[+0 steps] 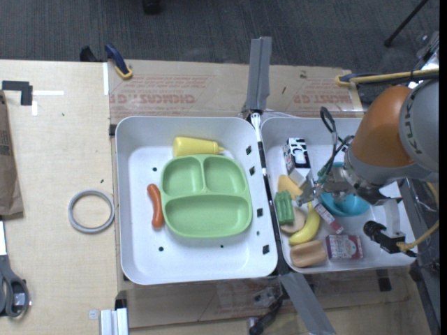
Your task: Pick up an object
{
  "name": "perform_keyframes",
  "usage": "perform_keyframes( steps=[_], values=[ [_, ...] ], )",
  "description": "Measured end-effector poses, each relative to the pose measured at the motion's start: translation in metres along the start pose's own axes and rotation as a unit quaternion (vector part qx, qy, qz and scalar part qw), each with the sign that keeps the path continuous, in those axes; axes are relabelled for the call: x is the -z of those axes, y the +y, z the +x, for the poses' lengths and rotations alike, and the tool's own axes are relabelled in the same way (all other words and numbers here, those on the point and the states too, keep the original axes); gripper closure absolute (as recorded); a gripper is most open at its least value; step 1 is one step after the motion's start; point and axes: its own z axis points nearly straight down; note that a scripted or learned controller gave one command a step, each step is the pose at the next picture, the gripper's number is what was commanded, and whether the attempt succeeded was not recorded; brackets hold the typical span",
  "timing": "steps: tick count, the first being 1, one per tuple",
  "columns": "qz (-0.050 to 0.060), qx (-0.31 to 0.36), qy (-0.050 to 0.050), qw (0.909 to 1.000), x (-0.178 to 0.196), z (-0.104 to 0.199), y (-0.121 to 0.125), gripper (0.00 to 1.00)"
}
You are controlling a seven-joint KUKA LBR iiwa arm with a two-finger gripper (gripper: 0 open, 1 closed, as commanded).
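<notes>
- Green divided plate [207, 195], yellow bottle [197, 146], orange sausage [156, 205]: left bin [133, 257].
- Right bin [276, 128]: banana [307, 230], green block [283, 206], blue bowl [347, 204], bread [309, 255], pouch [343, 246].
- Gripper [312, 191] above banana; cannot tell jaws' state.
- Advice: descend onto one isolated item, close squarely.

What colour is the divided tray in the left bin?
Light green. The divided tray shows best in the camera view, from above.
</notes>
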Motion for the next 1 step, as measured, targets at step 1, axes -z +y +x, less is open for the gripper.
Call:
perform_keyframes(
  steps=[1],
  values=[
    [0.001,-0.046,0.000,0.9989,-0.0093,0.0157,-0.0610,0.00]
  ],
)
